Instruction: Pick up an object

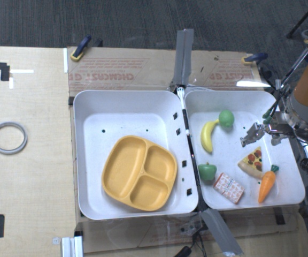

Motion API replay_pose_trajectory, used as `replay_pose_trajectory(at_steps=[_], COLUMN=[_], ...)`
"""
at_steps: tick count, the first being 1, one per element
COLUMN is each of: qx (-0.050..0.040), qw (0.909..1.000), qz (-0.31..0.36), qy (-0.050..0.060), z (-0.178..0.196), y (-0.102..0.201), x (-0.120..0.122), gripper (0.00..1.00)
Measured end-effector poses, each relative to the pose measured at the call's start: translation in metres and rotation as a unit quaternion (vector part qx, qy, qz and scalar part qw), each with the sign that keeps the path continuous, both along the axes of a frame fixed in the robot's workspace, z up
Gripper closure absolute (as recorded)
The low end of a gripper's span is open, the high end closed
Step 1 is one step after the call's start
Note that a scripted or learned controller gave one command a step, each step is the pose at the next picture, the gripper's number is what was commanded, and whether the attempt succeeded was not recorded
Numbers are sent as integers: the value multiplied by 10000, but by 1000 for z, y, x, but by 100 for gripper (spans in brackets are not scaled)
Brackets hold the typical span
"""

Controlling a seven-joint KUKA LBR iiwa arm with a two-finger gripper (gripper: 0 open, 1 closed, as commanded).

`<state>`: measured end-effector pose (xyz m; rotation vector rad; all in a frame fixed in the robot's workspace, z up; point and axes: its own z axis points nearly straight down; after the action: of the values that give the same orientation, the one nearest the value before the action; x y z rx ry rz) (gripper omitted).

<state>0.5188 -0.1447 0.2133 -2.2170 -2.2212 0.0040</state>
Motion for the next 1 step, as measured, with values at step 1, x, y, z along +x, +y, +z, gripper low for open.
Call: replay_pose_trajectory(at_steps=[1], qx=[-2], qw=[10000], qz=[-3], qy=[6], z=[8], y=[0], x=[1], gripper=[100])
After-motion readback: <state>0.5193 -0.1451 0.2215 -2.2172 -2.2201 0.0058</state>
